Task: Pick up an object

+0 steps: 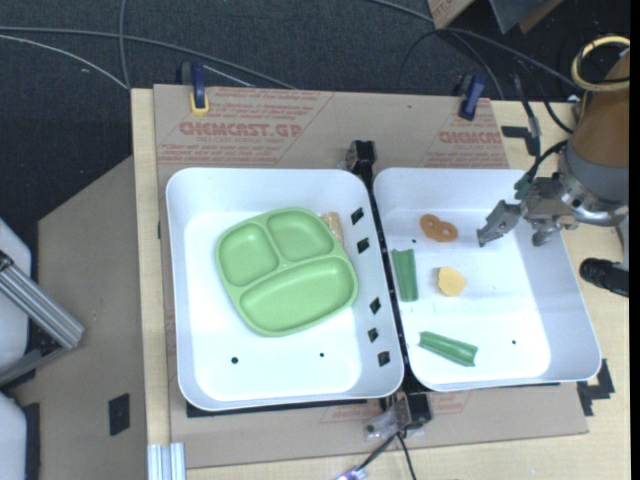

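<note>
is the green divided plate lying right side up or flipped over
Right side up. The green divided plate lies flat in the left bin with its three hollow compartments facing up, rims raised around each.

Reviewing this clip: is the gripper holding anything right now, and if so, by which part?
Nothing is held. The gripper hangs open above the right bin, with no object between its fingers; the nearest item, the pretzel, lies apart from it on the bin floor.
</note>
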Available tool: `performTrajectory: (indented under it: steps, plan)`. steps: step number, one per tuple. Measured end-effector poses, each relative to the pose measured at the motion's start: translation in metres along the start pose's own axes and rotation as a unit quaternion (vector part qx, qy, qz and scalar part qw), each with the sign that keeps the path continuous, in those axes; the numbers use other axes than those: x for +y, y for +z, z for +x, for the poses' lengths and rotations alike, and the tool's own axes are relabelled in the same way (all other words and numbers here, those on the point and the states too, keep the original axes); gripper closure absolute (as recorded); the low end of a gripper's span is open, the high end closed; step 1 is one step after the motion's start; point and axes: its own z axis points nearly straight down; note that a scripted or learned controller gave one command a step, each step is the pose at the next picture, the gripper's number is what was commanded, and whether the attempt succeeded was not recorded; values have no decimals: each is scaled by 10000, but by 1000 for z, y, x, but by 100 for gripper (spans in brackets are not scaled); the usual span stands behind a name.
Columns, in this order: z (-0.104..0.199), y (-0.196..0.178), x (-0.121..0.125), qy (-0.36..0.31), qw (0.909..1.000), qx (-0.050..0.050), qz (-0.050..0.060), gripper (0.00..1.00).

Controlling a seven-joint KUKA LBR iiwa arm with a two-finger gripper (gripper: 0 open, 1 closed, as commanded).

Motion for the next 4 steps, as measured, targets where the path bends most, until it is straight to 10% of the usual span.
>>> performTrajectory:
  steps: [1, 3, 4]
  plan:
    - [0, -7, 3, -15, 10000, -13, -66, 0]
    - [-1, 109, 3, -14, 10000, -4, -36, 0]
    - [-1, 94, 5, -16, 10000, -11, -74, 100]
